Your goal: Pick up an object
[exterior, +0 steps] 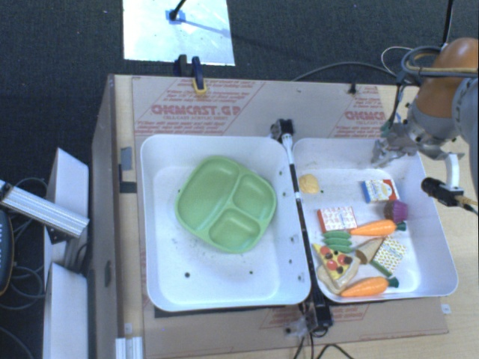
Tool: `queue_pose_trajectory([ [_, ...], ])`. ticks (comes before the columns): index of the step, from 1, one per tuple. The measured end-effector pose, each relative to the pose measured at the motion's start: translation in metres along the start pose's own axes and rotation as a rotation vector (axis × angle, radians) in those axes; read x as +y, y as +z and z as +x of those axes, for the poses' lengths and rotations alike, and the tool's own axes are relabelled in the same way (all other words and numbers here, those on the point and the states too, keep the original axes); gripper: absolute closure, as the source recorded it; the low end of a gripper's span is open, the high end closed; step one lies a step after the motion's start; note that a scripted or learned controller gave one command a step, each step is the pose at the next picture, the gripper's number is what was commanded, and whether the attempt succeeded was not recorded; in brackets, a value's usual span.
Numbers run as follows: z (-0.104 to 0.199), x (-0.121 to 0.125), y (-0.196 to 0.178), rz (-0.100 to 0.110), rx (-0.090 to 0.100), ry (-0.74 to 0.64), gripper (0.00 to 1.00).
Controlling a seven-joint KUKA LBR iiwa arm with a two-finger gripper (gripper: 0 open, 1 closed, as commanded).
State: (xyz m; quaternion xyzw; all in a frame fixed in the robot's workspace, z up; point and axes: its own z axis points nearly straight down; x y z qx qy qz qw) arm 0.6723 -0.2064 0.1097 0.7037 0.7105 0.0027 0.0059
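grey pincer (387, 152) over right bin (441, 256) rim

My arm (441, 88) reaches in from the right, grey, its orange band high near the upper right corner; my wrist bends down and leftward; my gripper (385, 152) hangs low, pointing down.

Toys (359, 253) crowding right bin's (329, 155) near half
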Motion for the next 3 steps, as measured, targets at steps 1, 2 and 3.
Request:
queue_pose_trajectory([
  [1,0.000,0.000,0.000,0.000,0.000,0.000,0.00],
  [2,0.001,-0.002,0.022,0.010,0.005,0.005,0.00],
  [3,0.001,-0.001,0.011,0.004,0.002,0.002,1.00],
])
